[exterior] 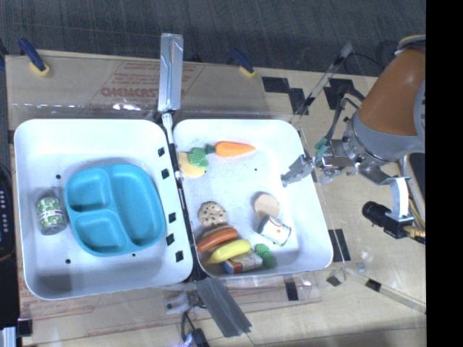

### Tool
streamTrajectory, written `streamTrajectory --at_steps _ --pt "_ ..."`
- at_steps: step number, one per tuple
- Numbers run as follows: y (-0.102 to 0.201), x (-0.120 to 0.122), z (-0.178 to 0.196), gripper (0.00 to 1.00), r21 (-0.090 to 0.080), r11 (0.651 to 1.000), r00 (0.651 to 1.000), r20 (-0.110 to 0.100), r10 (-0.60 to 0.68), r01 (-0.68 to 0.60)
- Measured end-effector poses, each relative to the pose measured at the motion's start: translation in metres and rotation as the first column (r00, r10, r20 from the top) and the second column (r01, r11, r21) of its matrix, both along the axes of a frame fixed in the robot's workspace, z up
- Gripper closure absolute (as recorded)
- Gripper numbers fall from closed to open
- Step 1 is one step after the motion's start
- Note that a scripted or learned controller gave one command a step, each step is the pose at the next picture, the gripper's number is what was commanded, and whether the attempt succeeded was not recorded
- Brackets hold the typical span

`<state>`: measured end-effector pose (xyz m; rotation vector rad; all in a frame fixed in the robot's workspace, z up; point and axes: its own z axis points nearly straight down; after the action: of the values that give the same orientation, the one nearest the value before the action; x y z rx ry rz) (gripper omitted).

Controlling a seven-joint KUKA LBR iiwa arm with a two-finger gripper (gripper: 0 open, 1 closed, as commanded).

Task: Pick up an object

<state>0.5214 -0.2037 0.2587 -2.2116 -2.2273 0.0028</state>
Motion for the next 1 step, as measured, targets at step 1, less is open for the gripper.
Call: streamTrajectory --at_steps 1 --pt "-0.0046 0.0016 -0.1213 0.00 0.003 1.000 1.000 -0.011 -0.025 0.025"
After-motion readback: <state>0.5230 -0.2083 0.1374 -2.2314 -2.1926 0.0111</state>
